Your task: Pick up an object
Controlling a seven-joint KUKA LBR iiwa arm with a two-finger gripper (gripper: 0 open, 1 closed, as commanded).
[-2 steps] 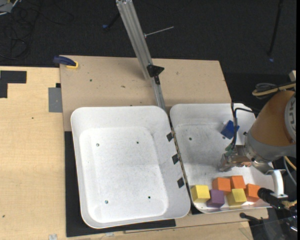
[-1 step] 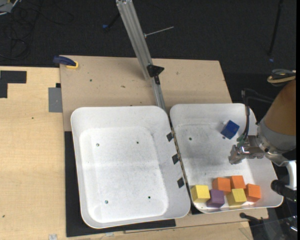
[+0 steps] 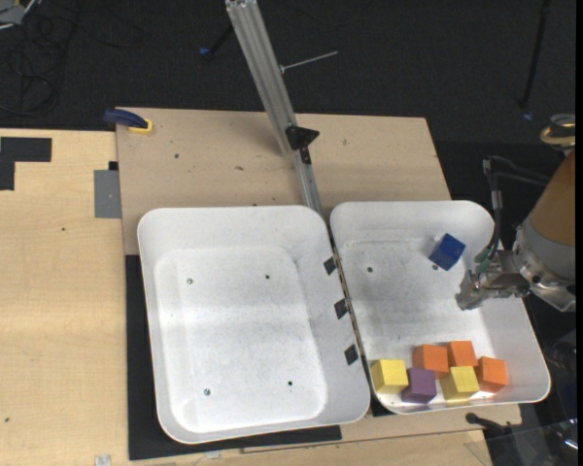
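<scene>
Blocks are lying clustered at the near edge of the right bin (image 3: 389, 223): yellow block (image 3: 390, 373), purple block (image 3: 421, 384), another yellow (image 3: 459, 382), three orange blocks (image 3: 430, 357). Farther back, the gripper (image 3: 472, 294) is hovering over the bin's right side; whether its grip is wide or narrow, I cannot tell. Beyond it, a blue block (image 3: 447, 250) is sitting alone.

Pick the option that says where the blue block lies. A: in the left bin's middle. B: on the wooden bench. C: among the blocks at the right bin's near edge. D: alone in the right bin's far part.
D: the blue block sits alone in the right bin, apart from the block cluster.
</scene>
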